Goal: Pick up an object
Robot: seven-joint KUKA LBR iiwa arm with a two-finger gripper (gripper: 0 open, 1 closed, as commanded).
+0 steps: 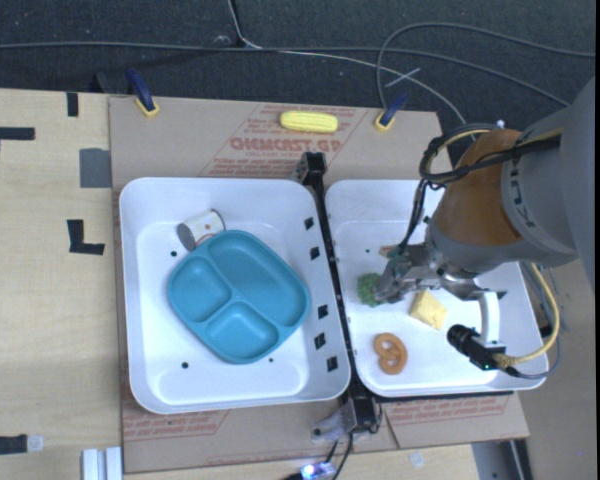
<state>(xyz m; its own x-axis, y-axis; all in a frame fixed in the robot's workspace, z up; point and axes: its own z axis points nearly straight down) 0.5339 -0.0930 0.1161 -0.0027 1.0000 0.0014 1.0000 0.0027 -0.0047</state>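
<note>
The arm (510, 203) reaches in from the right and stands over the right bin (370, 200). Its orange band sits above the wrist, with the grey body bulking over the bin's far right part.

The tool (392, 280) is down inside the right bin, at a small green object (367, 289) lying near that bin's left wall. Tool and green object appear to be touching, but whether the object sits between the tool's parts cannot be told from here; nor can I tell whether the tool is open or closed.

Other contents of the right bin: a pale yellow wedge-like piece (429, 310) just beside the tool, toward the near side, and a brown pretzel-shaped item (389, 352) nearer the front wall, apart from both.

The left bin (145, 268) holds a blue divided tray (238, 294) with three compartments, lying flat and turned at an angle. A small whitish cup-like item (200, 229) lies on its side just beyond the tray's far left edge.

On the cardboard sheet (270, 143) under the bins, behind them, lies a yellow corn-like object (308, 122). Two blue-and-yellow clamps (142, 95) grip the sheet's far edge. Cables run along the arm.
</note>
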